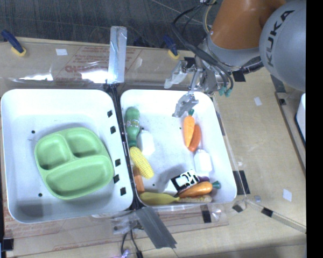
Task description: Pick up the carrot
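Hanging over the far edge of the right bin [222,144], the gripper [184,105] points down into the bin from the arm [247,20], whose orange band shows above the wrist. Its metal fingertips sit just above the leafy green end of the carrot [189,131], and whether they touch that end cannot be told. Whether the tool is open or closed cannot be told either (the fingertips read as one pale, blurred shape from this angle). Nothing shows between them.

The carrot lies directly below the gripper, running away from it toward the near side of the bin, with a second orange piece [196,138] pressed along the side nearer the arm. Just past the carrot's tip stands a small white bottle [203,161]. Farther from the tool, at the near wall, lie a black-and-white block [185,180], an orange vegetable with a green end [199,188] and a yellow banana [159,198].

On the side of the tool away from the arm, a green cucumber [132,122] lies along the divider, with a corn cob [141,162] below it and a white piece [147,142] between them.

Well apart from the gripper, the left bin [16,106] holds a green divided plate [73,161].
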Motion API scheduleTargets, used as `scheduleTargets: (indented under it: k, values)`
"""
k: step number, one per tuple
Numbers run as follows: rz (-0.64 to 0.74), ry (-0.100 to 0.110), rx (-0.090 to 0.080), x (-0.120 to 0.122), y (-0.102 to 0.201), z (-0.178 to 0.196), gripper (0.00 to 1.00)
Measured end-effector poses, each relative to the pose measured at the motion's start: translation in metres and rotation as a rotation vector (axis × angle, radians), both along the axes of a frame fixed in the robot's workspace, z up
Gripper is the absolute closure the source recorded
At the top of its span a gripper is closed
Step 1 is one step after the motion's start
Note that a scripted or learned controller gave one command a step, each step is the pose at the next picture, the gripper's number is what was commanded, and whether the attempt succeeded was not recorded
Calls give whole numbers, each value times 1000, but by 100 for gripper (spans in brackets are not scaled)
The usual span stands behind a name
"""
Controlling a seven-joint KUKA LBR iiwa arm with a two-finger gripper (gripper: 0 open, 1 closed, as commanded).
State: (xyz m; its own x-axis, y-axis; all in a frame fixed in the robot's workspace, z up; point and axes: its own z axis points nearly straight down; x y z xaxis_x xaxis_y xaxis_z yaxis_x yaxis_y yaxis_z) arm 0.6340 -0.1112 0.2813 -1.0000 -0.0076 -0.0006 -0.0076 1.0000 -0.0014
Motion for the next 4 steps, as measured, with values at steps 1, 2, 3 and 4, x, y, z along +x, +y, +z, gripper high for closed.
scheduleTargets:
  k: [1,2,3,4]
  values:
    - [-90,10,2,0,-63,-105,0]
    - [-29,4,2,-14,-99,-192,0]
    - [-21,-5,0,-10,-97,-177,100]
    - [-475,0,3,-43,-33,-132,100]
